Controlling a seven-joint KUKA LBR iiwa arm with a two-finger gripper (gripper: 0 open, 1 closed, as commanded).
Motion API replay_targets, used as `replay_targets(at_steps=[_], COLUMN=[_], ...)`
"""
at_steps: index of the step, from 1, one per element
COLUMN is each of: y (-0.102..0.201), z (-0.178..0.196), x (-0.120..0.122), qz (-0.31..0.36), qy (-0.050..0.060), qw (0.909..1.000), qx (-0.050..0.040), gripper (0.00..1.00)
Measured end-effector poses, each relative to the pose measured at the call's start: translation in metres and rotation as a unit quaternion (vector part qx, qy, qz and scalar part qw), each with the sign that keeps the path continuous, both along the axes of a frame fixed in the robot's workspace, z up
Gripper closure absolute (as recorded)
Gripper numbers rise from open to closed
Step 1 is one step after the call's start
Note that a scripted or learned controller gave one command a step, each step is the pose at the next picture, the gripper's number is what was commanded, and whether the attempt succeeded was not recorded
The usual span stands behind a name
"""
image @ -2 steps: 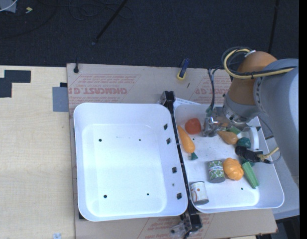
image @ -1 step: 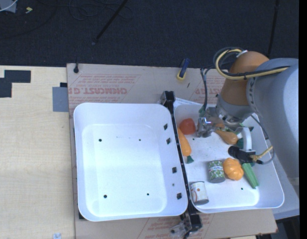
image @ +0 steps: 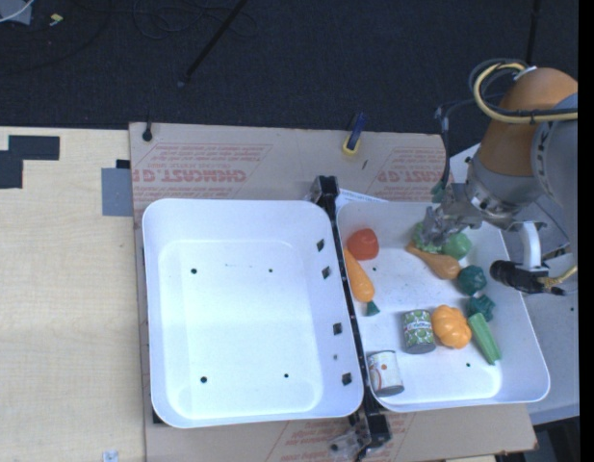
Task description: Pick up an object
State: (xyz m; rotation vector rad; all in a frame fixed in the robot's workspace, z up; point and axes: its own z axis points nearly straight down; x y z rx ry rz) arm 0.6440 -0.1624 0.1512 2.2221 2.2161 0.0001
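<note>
Smooth white plastic bins lie on brown cardboard; my gripper hangs over a tapered orange carrot; whether my jaws are released or clenched I cannot tell.

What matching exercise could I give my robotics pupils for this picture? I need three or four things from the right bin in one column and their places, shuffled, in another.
Things:
1. red toy
2. white cup
3. green-labelled can
4. orange carrot

Places:
A. at the right bin's near edge, by the divider
B. beside the orange pepper, mid-bin
C. lying along the divider
D. far end of the bin, near the divider

Pairs: 1-D, 2-A, 3-B, 4-C
</note>
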Motion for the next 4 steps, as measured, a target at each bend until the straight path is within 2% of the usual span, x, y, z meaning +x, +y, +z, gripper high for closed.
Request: replay_targets(at_steps=[1,2,3,4], y=[0.034,0.027,0.016,-0.04], z=[0.273,0.349,0.389,0.386], x=[-0.026,0.001,0.0,0.0], qz=[0.003,0.003,0.001,0.0], qy=[-0.007,-0.003,0.0,0.003], qw=[1.0,1.0,1.0,1.0], qx=[-0.0002,-0.0001,0.0005,0.0004], gripper=[1.0,1.0,1.0,1.0])
